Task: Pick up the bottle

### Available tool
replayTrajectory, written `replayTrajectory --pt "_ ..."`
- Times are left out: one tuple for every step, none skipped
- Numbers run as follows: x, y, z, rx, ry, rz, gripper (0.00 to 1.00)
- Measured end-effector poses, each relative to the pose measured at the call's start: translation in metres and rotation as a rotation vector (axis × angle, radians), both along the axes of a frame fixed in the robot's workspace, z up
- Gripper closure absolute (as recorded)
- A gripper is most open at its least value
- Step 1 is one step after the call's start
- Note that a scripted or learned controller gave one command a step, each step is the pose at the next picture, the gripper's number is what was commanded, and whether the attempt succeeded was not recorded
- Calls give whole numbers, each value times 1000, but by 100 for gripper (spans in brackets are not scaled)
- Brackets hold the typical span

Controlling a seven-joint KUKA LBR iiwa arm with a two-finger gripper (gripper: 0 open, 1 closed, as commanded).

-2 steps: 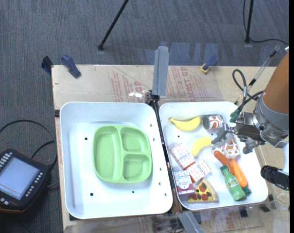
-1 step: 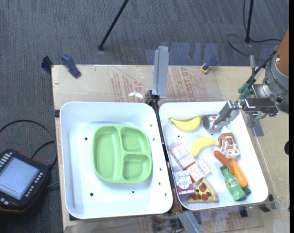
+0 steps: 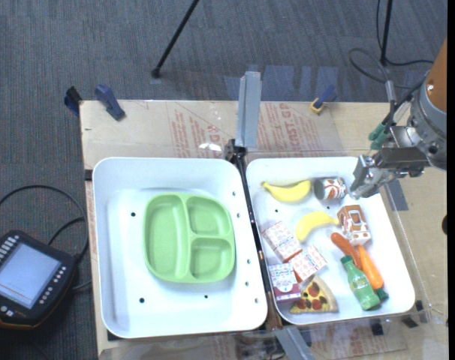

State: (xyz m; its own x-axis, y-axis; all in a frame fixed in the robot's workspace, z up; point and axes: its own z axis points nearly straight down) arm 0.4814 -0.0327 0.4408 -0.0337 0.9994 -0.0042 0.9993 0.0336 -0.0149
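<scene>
The bottle (image 3: pixel 360 283) is small and green with an orange cap. It lies near the front right corner of the right bin (image 3: pixel 405 270), beside an orange carrot (image 3: pixel 363 259). My gripper (image 3: pixel 362 181) hovers over the back right part of that bin, well behind the bottle, just right of a red and white can (image 3: pixel 331 189). Its fingers stand open with nothing between them.
The right bin also holds two bananas (image 3: pixel 287 191), (image 3: pixel 315 223), an orange and white toy (image 3: pixel 353 224), three pink cartons (image 3: pixel 281 239) and a pizza slice (image 3: pixel 315 298). A green divided plate (image 3: pixel 188 237) lies in the left bin (image 3: pixel 111 201).
</scene>
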Motion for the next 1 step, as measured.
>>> replayTrajectory --pt "-6 47 -218 2 -2 -160 100"
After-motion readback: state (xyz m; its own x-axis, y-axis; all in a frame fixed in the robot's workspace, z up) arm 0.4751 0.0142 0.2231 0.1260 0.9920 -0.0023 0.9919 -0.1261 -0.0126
